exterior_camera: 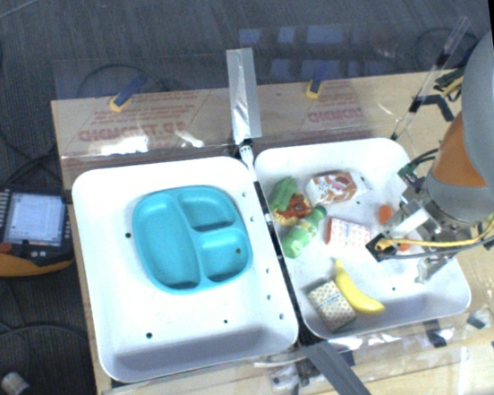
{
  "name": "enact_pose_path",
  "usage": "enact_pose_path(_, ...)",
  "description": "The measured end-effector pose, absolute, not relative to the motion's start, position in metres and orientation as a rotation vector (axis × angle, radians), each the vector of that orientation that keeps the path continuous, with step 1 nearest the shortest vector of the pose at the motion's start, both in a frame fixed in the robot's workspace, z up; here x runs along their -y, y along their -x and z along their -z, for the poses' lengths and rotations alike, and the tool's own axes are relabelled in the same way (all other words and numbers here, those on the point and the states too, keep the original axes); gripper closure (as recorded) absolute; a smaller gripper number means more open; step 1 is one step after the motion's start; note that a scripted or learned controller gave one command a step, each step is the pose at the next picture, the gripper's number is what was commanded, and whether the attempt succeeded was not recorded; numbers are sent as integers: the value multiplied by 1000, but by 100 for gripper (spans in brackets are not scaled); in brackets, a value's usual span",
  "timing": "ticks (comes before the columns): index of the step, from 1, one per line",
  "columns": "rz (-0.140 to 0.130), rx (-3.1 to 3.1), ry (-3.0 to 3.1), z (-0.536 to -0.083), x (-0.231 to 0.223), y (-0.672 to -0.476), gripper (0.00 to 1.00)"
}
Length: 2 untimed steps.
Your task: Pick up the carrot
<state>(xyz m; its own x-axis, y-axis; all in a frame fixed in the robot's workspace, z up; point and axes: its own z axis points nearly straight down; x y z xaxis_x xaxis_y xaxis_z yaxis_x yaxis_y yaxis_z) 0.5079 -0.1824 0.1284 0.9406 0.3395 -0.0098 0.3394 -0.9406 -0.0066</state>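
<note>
Banana: lies on the floor of the right bin by its near edge, tip touching a small patterned box on its left.
Gripper: sits low over the bin's near right corner, on the grey arm reaching in across the right edge.
Grip: from this angle an onlooker cannot tell whether it is released or clenched. Nothing is seen held in it.
Carrot: a small orange piece on the bin floor near the right edge, about midway back. It is just beyond the gripper and apart from it.
Red-and-white box: mid-bin, left of the carrot.
Green vegetables: against the bin's left edge, with a red piece just behind.
Snack bag: toward the far edge, right of the vegetables.
Left bin: carries a blue divided plate, set toward its far half.
</note>
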Motion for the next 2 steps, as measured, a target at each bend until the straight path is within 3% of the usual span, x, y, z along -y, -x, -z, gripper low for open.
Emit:
enact_pose_path(1, -16, 318, 3126, -139, 224, -543, 0)
enact_pose_path(2, -14, 942, 2998, -235, 223, -615, 0)
